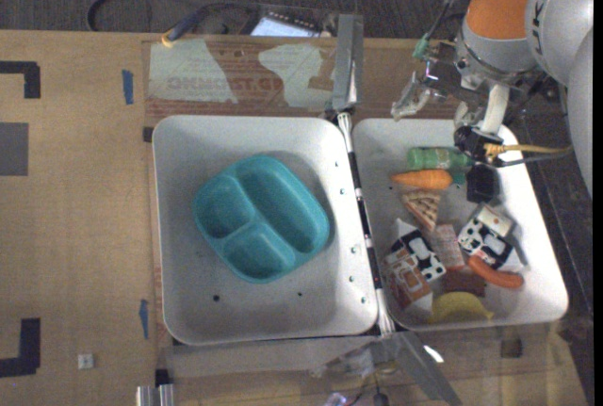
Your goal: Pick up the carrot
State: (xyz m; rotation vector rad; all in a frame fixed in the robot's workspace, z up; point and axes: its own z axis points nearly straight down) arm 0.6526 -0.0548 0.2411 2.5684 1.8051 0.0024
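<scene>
Carrot (422,179) lies crosswise in right bin (551,286), tip pointing left; jaws' state cannot be told.

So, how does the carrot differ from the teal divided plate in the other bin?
The carrot is orange, thin and tapered; the teal divided plate is broad and rounded, with three compartments. The carrot is far smaller than the plate. The carrot lies in the right bin, crowded among other items, next to a green bottle; the plate lies alone in the left bin. Both rest flat on a bin floor.
</scene>
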